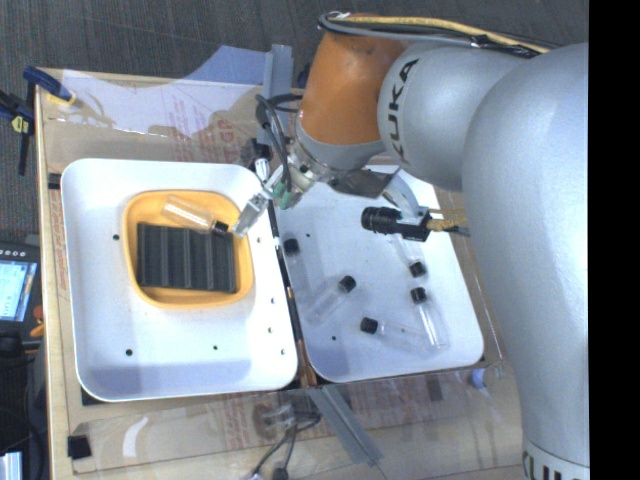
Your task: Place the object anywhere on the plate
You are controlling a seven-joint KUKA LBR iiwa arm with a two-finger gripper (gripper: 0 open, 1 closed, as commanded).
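A yellow plate (142,212) with a dark ridged centre lies in the left bin (100,348). A clear vial (192,212) with a black cap rests flat on the plate's upper rim, its cap end pointing right. My gripper (255,195) hangs over the left bin's right edge, just right of the vial's cap. Its fingers look spread, with nothing between them, and the lower fingertip (245,218) is close to the cap. The vial lies apart from the gripper.
The right bin (460,338) holds several clear vials with black caps, such as one vial (330,298) near the middle and another vial (427,316) at the right. The arm covers that bin's upper part. A monitor (15,288) stands at the left edge.
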